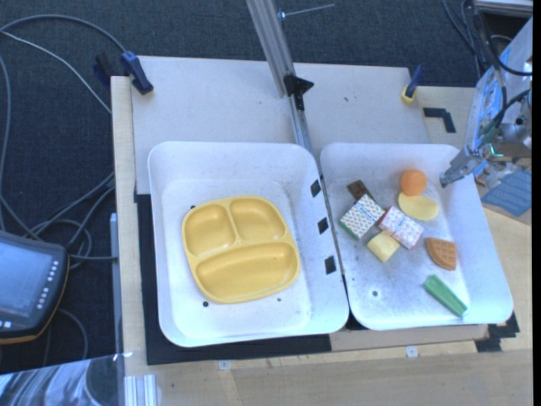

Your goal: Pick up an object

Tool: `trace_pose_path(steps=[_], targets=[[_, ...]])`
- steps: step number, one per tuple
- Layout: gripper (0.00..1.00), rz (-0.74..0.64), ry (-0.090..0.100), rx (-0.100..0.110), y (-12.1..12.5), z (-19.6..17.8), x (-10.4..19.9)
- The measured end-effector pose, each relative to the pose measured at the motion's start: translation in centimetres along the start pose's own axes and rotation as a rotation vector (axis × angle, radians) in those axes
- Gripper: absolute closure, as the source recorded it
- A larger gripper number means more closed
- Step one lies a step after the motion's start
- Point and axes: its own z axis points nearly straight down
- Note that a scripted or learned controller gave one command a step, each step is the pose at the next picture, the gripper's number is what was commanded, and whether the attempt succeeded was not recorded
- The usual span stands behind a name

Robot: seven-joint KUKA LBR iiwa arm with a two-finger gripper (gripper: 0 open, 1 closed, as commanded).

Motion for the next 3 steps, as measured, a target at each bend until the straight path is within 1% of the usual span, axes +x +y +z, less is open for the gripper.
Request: trace_pose_path(steps=[1, 2, 3], targets=[[0.00, 0.000, 0.000, 0.000, 0.0, 0.0, 0.0], [0.00, 0.000, 0.001, 0.006, -0.8, 5.8, 0.6], [0.00, 0.000, 0.001, 0.005, -0.8, 10.5, 1.5]])
